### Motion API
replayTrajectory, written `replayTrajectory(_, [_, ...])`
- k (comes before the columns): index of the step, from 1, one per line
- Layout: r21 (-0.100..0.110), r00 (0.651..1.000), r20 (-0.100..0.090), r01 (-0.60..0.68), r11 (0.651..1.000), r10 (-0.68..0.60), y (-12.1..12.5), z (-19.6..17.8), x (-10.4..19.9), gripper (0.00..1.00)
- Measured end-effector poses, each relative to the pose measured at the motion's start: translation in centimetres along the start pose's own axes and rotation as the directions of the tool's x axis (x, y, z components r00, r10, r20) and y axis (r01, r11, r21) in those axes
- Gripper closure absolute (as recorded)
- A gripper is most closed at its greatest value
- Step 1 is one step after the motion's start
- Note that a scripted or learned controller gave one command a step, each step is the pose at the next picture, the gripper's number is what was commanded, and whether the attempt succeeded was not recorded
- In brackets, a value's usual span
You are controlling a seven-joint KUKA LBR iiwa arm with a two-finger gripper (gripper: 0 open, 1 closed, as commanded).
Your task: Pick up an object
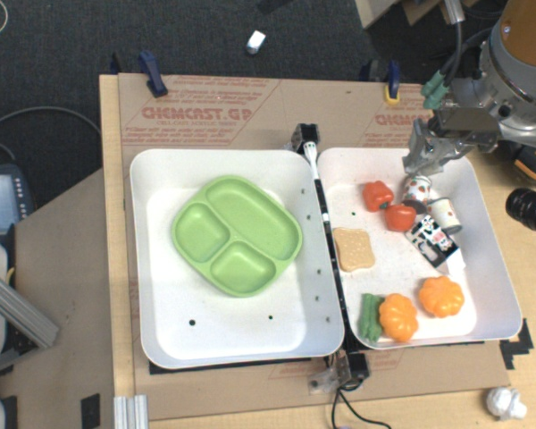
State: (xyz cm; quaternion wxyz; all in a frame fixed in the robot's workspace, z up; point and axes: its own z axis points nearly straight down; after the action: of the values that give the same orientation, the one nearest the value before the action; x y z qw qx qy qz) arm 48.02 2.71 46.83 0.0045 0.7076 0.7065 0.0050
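Two red peppers point(389, 206) crowd the small can point(417, 189) beneath the pincer point(422, 170).

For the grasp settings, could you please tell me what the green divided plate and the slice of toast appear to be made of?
Green divided plate: likely moulded plastic, given its uniform pale green colour, smooth rounded compartments and soft sheen. Slice of toast: probably a toy, plastic or foam; its tan face looks matte and evenly coloured with a neat paler edge. The view cannot settle which.

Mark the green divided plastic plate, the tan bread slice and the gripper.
green divided plastic plate point(237, 235), camera view, centre ridge.
tan bread slice point(354, 249), camera view, middle of top face.
gripper point(423, 170), camera view, between fingertips.
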Motion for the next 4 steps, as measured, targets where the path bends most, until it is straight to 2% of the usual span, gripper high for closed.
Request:
replayTrajectory(1, [0.031,1.000,0.003,-0.004,1.000,0.004,-0.6,18.1,-4.1,1.00])
replayTrajectory(2, [0.003,1.000,-0.005,0.016,1.000,-0.016,-0.1,8.3,7.2,1.00])
replayTrajectory(3, [0.026,1.000,0.004,-0.006,1.000,0.006,-0.5,20.2,1.1,1.00])
replayTrajectory(4, [0.005,1.000,-0.001,0.006,1.000,-0.006,-0.2,12.5,3.9,1.00])
